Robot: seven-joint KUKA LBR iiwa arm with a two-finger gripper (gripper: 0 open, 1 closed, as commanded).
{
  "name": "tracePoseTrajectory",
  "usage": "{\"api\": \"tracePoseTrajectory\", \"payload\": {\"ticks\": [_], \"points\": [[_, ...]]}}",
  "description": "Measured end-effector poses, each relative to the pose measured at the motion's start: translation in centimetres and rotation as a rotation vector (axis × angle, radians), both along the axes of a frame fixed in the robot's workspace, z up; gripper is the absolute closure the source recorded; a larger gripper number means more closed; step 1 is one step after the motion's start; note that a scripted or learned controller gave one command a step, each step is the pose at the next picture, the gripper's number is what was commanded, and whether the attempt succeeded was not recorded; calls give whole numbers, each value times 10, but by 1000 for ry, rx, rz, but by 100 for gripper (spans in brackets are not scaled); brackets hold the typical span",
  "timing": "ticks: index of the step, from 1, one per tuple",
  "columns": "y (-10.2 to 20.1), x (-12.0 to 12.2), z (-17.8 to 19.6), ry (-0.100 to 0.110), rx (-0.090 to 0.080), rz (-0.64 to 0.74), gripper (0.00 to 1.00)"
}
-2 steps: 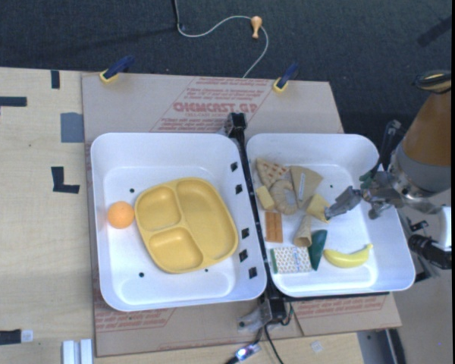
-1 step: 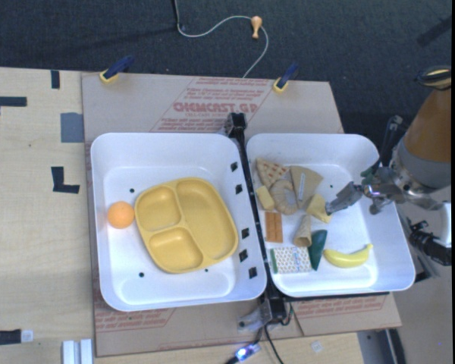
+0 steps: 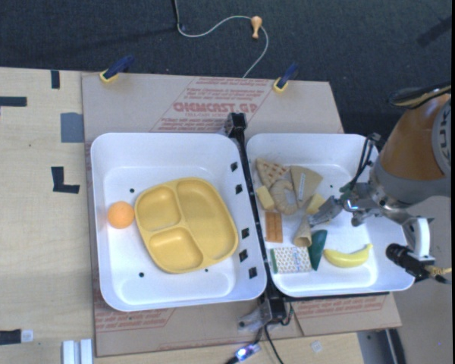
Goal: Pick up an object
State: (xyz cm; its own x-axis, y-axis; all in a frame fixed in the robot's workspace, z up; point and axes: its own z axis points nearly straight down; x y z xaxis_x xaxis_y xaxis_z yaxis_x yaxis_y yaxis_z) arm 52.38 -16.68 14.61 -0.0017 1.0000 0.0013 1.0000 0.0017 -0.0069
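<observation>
My gripper (image 3: 324, 211) reaches in from the right and hangs low over the right bin (image 3: 330, 147), near its middle. Its tip is just above a tan cone-shaped piece (image 3: 302, 237) and a small green object (image 3: 318, 249). A yellow banana (image 3: 347, 256) lies to the lower right of the tip. Left of it sit tan cracker-like pieces (image 3: 272, 171), a pale yellow block (image 3: 265, 198), an orange-brown stick (image 3: 274, 226) and a speckled packet (image 3: 290, 260). I see nothing lifted off the bin floor.
The left bin (image 3: 106, 165) holds a yellow divided plate (image 3: 186, 224) and an orange ball (image 3: 120, 215). A black divider (image 3: 246, 203) runs between the bins. The arm's orange-banded body (image 3: 413, 158) overhangs the right bin's right wall.
</observation>
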Motion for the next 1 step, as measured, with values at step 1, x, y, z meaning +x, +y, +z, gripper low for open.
{"api": "tracePoseTrajectory", "payload": {"ticks": [1], "points": [[0,3,-44,-3,0,-1,0]]}}
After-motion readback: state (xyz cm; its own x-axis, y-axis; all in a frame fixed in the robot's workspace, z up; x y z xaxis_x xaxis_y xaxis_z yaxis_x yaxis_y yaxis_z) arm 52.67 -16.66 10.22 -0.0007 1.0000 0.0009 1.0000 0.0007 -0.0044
